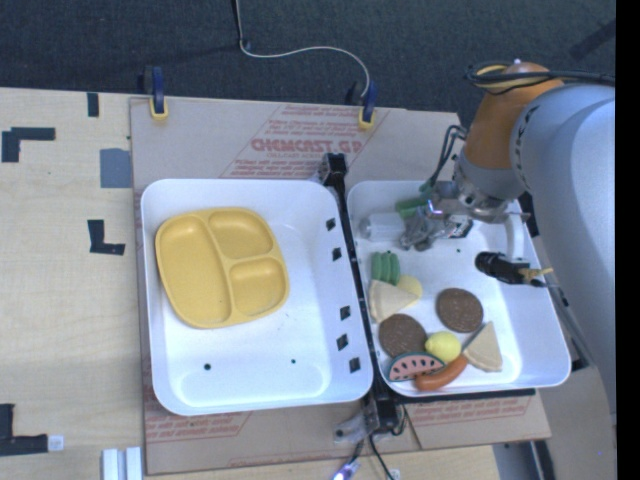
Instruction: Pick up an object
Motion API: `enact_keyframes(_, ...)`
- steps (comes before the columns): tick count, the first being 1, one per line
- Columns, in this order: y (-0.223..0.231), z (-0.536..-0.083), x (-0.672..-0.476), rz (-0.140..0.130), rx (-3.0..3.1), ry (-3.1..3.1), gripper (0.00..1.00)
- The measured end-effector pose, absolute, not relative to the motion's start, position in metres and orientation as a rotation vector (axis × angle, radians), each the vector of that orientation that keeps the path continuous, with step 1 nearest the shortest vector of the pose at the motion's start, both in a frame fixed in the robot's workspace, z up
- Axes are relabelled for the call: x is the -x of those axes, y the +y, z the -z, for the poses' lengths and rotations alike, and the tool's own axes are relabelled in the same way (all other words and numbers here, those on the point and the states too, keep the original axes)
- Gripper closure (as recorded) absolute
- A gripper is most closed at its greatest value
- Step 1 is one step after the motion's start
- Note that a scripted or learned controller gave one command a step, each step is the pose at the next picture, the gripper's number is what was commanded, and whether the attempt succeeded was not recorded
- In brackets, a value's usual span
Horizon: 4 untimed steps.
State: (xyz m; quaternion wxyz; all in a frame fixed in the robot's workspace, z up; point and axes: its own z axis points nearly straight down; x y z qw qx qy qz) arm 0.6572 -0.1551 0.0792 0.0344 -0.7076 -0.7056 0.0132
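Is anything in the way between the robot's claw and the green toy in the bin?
Nothing visible blocks it. The gripper hangs over the right bin, and the green toy lies just below-left of it, uncovered.

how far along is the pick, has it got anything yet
Done: the pincer is down in the right bin, at its far end. In hand: nothing I can see gripped. Left: closing on and lifting an item; the toy foods, like the yellow lemon, lie in the bin.

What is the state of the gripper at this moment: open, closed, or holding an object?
Gripper: it cannot be told. It sits low over the far part of the right bin, and no object is visibly held.
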Motion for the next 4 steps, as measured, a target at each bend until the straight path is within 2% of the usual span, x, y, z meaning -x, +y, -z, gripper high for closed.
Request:
enact_keyframes(1,-0.119,-0.081,-0.658,-0.059,2.198,-2.197,0.0)
enact_keyframes(2,-0.111,-0.082,-0.658,-0.071,2.208,-2.2,0.0)
enact_keyframes(3,-0.187,-0.19,-0.669,0.003,2.235,-2.224,0.0)
enact_keyframes(4,-0.184,-0.102,-0.672,0.01,2.226,-2.231,0.0)
